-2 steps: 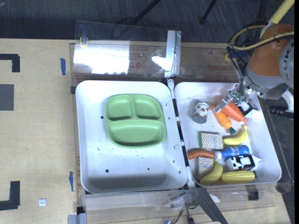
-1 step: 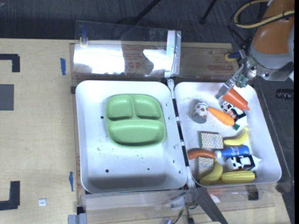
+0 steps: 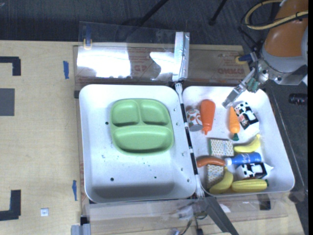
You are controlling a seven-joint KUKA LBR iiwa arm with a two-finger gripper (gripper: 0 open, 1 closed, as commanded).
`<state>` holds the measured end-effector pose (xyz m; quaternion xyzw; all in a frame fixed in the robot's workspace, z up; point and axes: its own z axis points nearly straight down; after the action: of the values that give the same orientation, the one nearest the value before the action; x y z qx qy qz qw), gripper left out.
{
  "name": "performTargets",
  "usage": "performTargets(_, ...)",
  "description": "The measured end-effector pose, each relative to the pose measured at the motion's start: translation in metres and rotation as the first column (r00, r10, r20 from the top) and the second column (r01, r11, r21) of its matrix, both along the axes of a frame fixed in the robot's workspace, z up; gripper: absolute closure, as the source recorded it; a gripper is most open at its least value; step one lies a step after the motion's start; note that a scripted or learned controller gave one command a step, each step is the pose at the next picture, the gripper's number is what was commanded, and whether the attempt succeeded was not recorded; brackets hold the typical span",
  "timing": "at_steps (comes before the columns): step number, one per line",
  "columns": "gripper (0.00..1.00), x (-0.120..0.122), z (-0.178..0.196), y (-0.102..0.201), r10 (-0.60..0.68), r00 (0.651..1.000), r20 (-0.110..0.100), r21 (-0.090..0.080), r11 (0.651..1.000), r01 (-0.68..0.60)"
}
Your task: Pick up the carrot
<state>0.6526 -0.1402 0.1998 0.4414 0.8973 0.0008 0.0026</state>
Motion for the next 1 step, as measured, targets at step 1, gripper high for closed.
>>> performTargets(1, 0.0, -0.0117, -0.1128, -0.0167, -0.028, 1.0, 0.002, 0.0, 1.0, 0.028)
